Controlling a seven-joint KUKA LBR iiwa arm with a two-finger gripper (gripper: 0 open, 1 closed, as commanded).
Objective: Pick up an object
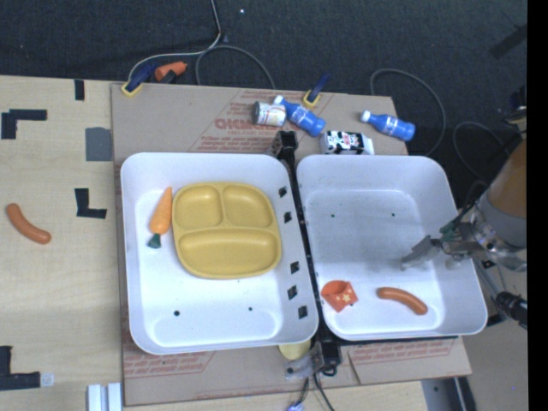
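Glossy white plastic bins (368,178) sit on matt brown cardboard (214,118) over pale wood bench (51,178).

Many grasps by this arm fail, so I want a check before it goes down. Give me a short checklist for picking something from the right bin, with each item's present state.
1. Target in the right bin: ok, sausage and red piece.
2. They lie apart: ok.
3. Gripper above the sausage: not ok, it is farther back.
4. Gripper holds nothing: ok.
5. Finger opening: cannot tell.
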